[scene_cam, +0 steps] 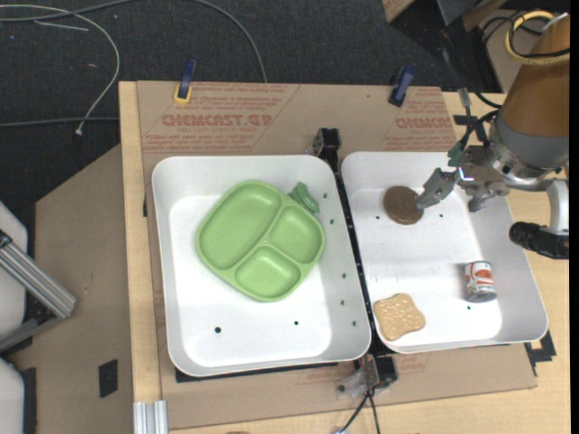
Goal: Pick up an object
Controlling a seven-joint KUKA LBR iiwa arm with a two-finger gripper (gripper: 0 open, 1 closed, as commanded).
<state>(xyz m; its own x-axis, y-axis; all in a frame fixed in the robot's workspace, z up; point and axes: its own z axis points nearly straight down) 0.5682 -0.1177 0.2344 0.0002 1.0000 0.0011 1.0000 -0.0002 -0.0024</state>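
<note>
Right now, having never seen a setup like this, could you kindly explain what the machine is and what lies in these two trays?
This is one picture from a camera fixed above a bench, looking down at a slant. The grey and orange machine at the right is a robot arm; its two-finger gripper hangs over the right bin. It is meant to pick up an object. In that bin lie a brown round disc next to the gripper, a small can on its side, and a tan cracker-shaped piece. The left bin holds a green divided plate with a small green item at its edge. Nothing is visibly held.
</note>
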